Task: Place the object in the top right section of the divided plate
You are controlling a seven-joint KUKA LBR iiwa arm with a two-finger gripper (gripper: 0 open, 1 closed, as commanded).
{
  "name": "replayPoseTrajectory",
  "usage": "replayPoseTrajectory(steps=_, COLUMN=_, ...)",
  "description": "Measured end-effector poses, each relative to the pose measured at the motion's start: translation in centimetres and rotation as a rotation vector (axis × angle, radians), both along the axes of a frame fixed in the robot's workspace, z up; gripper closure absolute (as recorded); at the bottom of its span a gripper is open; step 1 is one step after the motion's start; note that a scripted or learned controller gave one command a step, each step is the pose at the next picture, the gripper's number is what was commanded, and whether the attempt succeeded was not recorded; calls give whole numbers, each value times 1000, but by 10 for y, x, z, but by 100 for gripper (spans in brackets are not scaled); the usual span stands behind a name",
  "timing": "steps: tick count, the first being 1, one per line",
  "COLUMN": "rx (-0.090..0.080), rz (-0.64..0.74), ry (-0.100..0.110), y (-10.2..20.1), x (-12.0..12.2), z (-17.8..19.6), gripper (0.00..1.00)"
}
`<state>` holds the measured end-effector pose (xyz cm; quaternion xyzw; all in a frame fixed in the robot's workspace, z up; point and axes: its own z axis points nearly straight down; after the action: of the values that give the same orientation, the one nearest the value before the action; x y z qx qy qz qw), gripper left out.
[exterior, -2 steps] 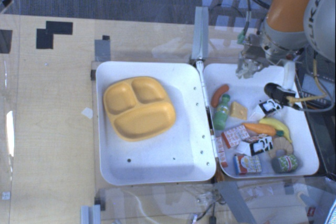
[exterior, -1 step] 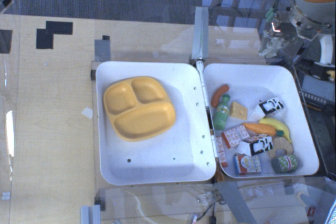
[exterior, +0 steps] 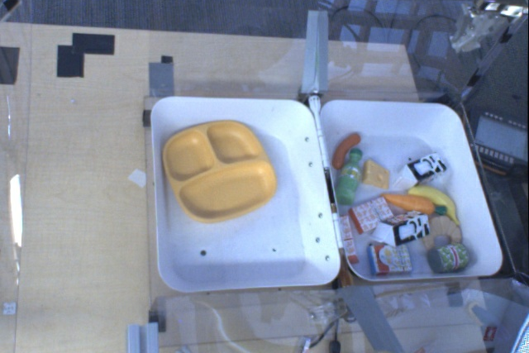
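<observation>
Divided plate (exterior: pixel 219 170), yellow, sits in left bin (exterior: pixel 248 260), sections bare. Candidate objects heaped in right bin (exterior: pixel 397 116): banana (exterior: pixel 434 198), green bottle (exterior: pixel 350 178), small cartons (exterior: pixel 369 215). They look like light, stiff plastic toys; best pinched across narrow sides. Labels unreadable. Jaws' state: cannot tell.

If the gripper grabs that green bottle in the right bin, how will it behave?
The green bottle looks round-bodied, so it may roll or slip from a pinch. It seems a small toy, probably light. The hot dog and cheese wedge crowd it and may shift.
</observation>
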<state>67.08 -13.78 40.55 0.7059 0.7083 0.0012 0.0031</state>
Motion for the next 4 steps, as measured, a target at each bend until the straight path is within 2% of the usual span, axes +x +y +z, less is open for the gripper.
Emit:
replayPoseTrajectory(steps=1, rx=1, rz=-291, ry=-1, y=-68, x=0, z=29, gripper=100)
replayPoseTrajectory(steps=2, rx=2, rz=-440, ry=3, y=-61, x=0, z=27, gripper=100)
replayPoseTrajectory(steps=3, rx=3, rz=-696, ry=5, y=-57, x=-21, z=27, gripper=100)
replayPoseTrajectory(steps=4, rx=3, rz=-483, ry=3, y=-43, x=-78, z=28, gripper=100)
